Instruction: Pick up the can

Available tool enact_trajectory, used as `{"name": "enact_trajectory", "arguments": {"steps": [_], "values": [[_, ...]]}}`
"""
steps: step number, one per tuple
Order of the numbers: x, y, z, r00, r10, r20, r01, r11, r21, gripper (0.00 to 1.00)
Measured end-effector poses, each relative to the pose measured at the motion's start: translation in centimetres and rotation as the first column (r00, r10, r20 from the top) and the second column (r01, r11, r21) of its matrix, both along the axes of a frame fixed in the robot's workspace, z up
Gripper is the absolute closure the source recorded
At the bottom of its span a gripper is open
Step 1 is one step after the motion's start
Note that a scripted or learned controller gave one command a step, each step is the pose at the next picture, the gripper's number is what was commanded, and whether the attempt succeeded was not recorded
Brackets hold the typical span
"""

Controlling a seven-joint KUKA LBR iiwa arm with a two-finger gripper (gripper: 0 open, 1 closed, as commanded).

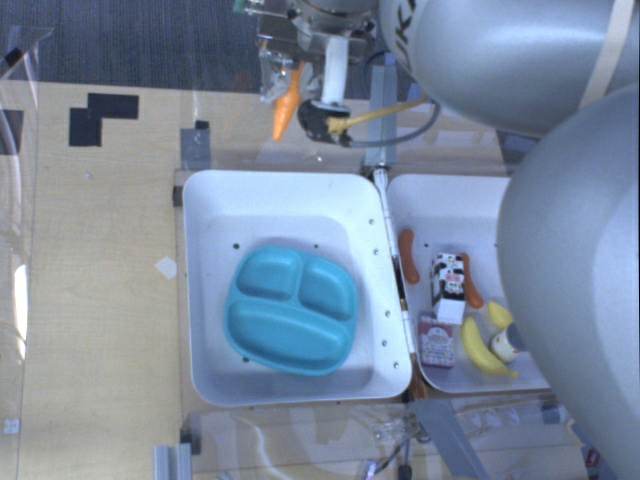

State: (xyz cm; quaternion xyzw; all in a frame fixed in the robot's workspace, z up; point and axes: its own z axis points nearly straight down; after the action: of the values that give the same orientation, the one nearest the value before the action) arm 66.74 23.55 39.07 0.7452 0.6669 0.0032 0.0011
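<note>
Well, wrong item: gripper [298,90] up at 12 o'clock, jaws pinching carrot [285,111]. Can [437,341], I think, sits untouched in right bin [440,190], 4 o'clock. Pick not started.

arm [500,38]: "UKA" in dark capitals, the tail of its brand name
carton [437,341]: printing too small to read

Below and right of the gripper [300,83], we see the arm [560,168] covering much of the right bin [400,228]; the banana [480,348] beside it is partly hidden.
</note>
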Motion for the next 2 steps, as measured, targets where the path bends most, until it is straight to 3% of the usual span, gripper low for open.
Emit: {"name": "enact_trajectory", "arguments": {"steps": [1,2], "values": [[-0.6,-0.2,-8.6,0.996,-0.085,-0.005,0.085,0.996,-0.002,1.0],[0.2,-3.0,-11.0,0.997,0.074,-0.002,-0.074,0.997,-0.001,1.0]]}}
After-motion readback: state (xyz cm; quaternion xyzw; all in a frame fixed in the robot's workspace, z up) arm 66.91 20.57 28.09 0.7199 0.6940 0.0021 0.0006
